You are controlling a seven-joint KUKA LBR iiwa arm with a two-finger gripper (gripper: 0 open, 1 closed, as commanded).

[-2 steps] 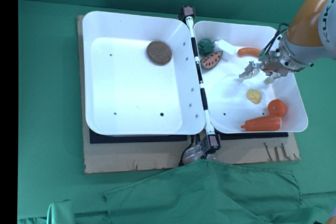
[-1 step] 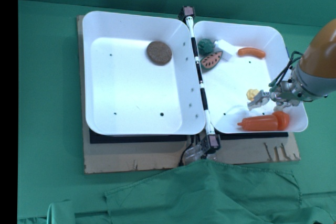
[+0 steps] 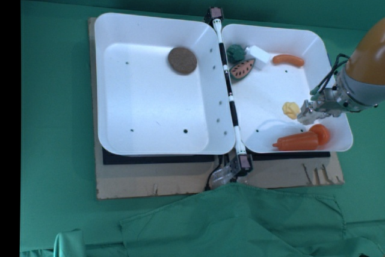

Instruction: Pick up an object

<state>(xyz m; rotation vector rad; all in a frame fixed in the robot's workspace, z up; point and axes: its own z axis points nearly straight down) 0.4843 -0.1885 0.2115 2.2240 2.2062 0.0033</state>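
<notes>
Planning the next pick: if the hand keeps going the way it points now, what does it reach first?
Probably the small yellow piece, just ahead of the hand in the right bin; height above it is unclear.

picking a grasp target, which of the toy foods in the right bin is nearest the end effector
The small yellow piece, just left of the end effector. The carrot lies a little farther; the sausage and watermelon slice lie much farther.

Two white bins (image 3: 114, 39); one brown disc (image 3: 182, 60); six toy foods (image 3: 242, 68).
</notes>
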